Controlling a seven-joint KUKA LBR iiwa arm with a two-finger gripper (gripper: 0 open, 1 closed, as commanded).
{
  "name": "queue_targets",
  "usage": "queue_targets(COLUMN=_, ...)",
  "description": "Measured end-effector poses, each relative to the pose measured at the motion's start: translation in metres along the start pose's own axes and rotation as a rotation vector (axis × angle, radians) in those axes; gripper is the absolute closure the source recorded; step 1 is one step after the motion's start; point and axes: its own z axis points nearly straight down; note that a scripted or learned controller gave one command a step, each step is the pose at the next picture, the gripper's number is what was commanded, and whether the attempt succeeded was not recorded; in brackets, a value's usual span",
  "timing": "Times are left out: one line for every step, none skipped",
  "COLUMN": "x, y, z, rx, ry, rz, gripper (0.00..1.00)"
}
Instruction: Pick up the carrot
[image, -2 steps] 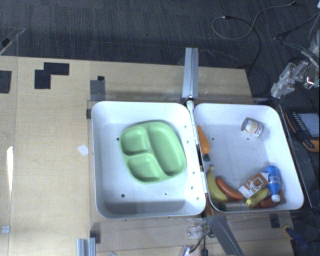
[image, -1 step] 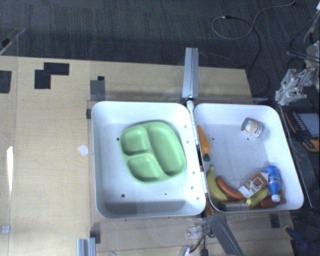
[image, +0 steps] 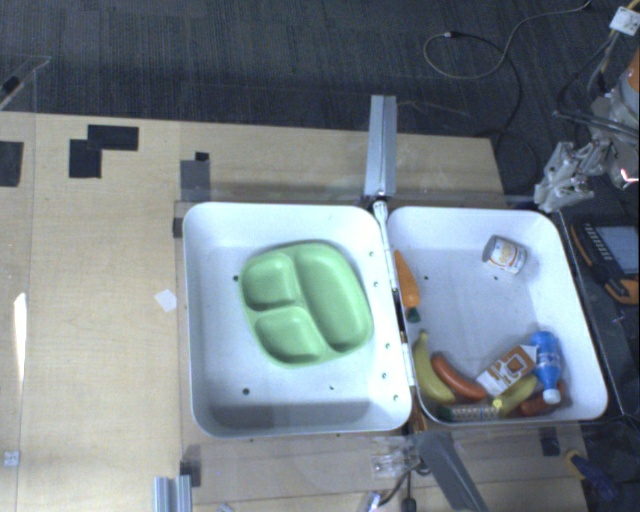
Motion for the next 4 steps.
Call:
queue_targets(x=-0.003, y=0.001, z=-0.015, rx=0.002, ry=-0.014, rz=0.001, gripper=1.0)
queue_targets(x=-0.006, y=0.002, z=-0.029, rx=0.004, ry=-0.029, rz=0.002, gripper=1.0)
queue_targets(x=-0.001, y=0.006, z=-0.001, rx=0.0, ry=-0.001, rz=-0.506, gripper=1.0)
queue_targets(x=0.016, y=0.036, z=-0.007, rx=-0.001, ry=0.001, rz=-0.451, gripper=1.0)
